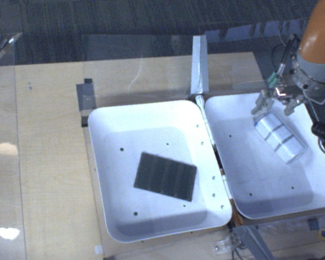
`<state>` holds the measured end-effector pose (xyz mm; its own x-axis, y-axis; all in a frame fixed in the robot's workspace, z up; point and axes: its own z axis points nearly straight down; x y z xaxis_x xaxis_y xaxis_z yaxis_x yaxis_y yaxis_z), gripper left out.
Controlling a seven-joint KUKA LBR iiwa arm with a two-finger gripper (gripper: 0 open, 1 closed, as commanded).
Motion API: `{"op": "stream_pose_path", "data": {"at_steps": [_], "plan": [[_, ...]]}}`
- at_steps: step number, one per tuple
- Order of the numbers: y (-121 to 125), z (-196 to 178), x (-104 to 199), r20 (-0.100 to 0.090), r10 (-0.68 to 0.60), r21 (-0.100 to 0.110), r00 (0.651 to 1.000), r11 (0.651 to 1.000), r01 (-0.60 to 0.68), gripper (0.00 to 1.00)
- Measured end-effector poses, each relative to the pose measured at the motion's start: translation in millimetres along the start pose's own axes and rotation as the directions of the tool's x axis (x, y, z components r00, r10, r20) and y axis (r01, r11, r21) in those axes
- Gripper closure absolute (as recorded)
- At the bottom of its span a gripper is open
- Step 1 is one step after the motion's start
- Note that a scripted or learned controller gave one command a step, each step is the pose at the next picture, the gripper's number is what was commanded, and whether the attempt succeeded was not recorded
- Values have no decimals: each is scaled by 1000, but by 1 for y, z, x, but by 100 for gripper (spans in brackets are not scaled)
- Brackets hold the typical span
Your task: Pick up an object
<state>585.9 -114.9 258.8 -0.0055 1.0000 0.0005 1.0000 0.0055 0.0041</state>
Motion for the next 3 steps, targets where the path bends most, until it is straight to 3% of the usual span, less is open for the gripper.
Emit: {"op": "stream_pose_path", "data": {"at_steps": [1, 2, 3], "plan": [[20, 64, -63, 1, -62, 1, 998, 998, 62, 0], [23, 158, -88, 5, -104, -11, 995, 995, 104, 0], [81, 169, -91, 0, -182, 1, 983, 983, 182, 0]]}}
